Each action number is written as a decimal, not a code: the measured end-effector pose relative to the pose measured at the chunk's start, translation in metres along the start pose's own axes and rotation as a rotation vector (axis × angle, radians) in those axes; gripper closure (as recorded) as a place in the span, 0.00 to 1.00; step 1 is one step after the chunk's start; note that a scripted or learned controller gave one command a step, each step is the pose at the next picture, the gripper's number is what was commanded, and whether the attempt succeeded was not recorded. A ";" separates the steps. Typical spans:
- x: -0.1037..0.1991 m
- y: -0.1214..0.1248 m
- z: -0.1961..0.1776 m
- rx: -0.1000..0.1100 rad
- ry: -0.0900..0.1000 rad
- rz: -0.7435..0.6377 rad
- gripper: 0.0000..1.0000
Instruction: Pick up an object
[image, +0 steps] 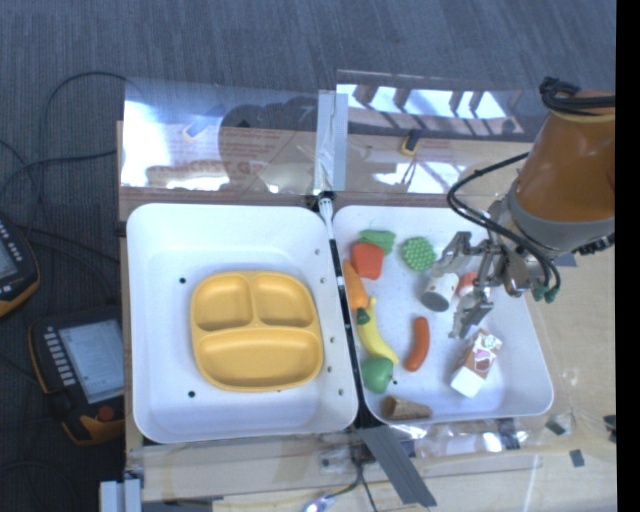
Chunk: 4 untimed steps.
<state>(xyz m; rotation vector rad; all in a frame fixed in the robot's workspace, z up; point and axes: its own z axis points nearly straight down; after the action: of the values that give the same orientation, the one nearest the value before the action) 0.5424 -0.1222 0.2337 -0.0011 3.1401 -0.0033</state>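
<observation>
I'm hovering my pincer (462, 290), released, over the small grey cup (436, 293): probably light, rigid, slippery; I'm aiming for its rim.

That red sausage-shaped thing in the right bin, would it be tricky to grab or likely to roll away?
The red sausage looks smooth and rounded, so it would probably roll sideways if nudged. It seems like a stiff toy, likely light. It lies apart from the banana, leaving room for the gripper to close around it.

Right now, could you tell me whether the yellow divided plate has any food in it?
Empty. The yellow plate in the left bin shows three bare compartments; the toy foods lie in the right bin.
</observation>
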 end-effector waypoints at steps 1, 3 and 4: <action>0.035 0.007 0.135 0.001 0.000 -0.038 0.00; 0.032 0.024 0.132 0.009 -0.016 -0.070 1.00; 0.033 -0.073 -0.010 0.000 -0.001 -0.033 1.00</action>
<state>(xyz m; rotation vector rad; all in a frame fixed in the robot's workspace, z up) 0.5093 -0.1953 0.2437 -0.0524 3.1387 -0.0038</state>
